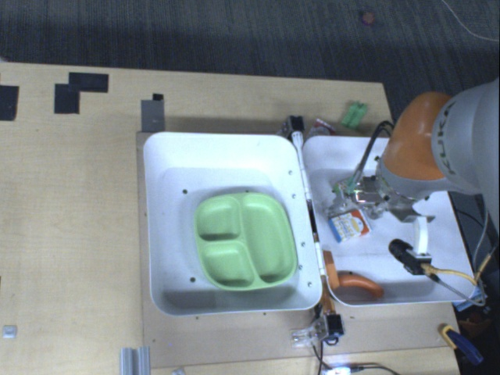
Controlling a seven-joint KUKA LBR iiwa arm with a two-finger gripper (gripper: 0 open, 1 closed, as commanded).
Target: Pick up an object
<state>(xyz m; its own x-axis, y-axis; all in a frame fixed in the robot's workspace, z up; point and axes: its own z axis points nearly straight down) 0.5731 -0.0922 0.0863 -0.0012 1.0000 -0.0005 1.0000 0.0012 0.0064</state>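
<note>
Small blue, white and orange packet (348, 226) lies flat in the right shallow white bin (445, 233), just beside the arm's jaws. Honestly can't tell if they're open or closed. Long orange thing (358, 284) sits nearer the bin's lower edge. Green divided plastic plate (245, 239) is in the left white bin (168, 209).

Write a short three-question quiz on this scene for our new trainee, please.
1. True or false: the green divided plate lies in the right bin.
2. Which thing lies nearest the gripper? A) small printed packet B) orange-handled tool C) green divided plate
3. How many compartments does the plate have?

Key: 1. False, it lies in the left bin. 2. A. 3. Three.
</note>
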